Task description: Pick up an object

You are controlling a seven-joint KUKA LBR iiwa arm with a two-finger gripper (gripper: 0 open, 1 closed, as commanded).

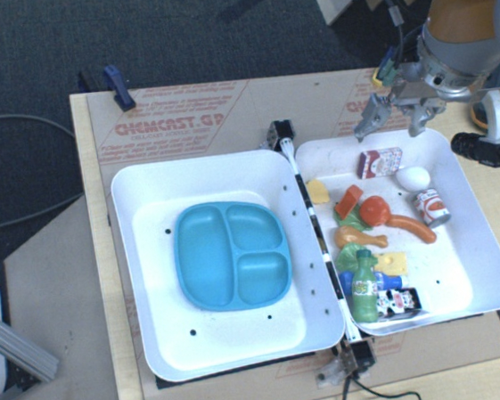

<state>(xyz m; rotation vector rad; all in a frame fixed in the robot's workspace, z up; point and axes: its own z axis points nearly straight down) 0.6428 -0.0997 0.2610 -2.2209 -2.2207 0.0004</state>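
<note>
My gripper (396, 120) hangs above the far edge of the right bin (485, 253), open, with nothing between its two fingers. Just below it lie a red and white carton (379, 163) and a white egg (412, 177). Further toward the front are a small can (431, 207), a red tomato (374, 211), a red pepper piece (349, 199), an orange carrot (411, 227) and a yellow wedge (318, 192). A green bottle (363, 280) and a dark printed box (397, 301) lie at the bin's front.
The left bin (143, 207) holds a blue divided plate (232, 253). A black clamp (280, 133) sits between the bins at the back. A blue clip (117, 86) lies on the cardboard's far left corner.
</note>
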